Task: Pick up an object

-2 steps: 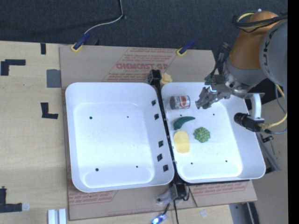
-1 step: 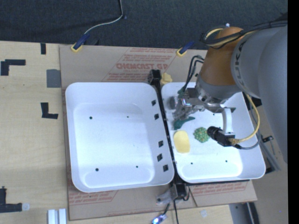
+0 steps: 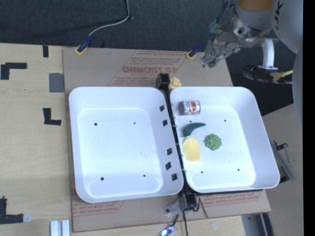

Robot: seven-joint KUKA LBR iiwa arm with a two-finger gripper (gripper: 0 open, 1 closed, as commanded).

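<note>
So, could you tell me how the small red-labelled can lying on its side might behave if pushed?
The small red-labelled can lies on its side, so it would probably roll. It looks rigid, and its smooth round wall may slip.

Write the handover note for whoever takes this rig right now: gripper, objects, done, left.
Gripper: raised beyond the far edge of the right bin, nothing seen in it; finger state unclear.
Objects, all in the right bin near the divider: small can lying on its side, dark green pepper, yellow piece, green bumpy ball.
Done: nothing picked.
Left: descend over one object, grasp, lift.
</note>
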